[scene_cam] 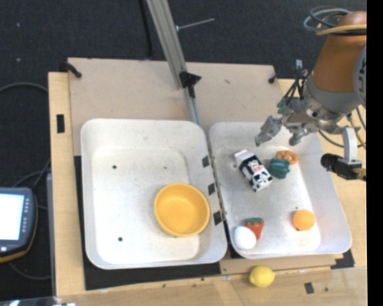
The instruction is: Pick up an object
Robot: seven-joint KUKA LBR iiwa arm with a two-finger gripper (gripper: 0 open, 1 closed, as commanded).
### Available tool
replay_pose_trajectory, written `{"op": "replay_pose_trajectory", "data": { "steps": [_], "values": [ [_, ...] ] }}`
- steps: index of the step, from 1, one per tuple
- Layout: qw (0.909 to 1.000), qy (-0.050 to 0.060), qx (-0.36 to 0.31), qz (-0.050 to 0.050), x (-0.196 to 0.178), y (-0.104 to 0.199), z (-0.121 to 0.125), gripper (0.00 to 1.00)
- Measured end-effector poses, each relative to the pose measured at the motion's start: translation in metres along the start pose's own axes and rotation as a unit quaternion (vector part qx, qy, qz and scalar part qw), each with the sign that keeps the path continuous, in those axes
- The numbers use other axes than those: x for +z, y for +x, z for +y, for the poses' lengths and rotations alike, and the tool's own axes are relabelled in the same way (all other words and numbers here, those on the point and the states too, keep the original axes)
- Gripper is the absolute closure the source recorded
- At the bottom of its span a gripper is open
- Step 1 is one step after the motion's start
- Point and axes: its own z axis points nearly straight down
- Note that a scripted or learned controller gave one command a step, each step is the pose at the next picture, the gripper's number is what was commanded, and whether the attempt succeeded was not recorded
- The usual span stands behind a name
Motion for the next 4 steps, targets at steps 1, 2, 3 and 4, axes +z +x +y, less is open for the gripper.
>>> {"op": "replay_pose_trajectory", "data": {
  "steps": [1, 2, 3, 4],
  "values": [
    [1.0000, 0.000, 0.000, 0.000, 0.000, 0.000, 0.000, 0.00],
    [1.0000, 0.001, 0.002, -0.002, 0.040, -0.004, -0.001, 0.00],
    [1.0000, 0.000, 0.004, -0.002, 0.080, -0.004, -0.001, 0.00],
    [1.0000, 0.003, 0.005, -0.001, 0.140, 0.002, -0.004, 0.00]
  ]
}}
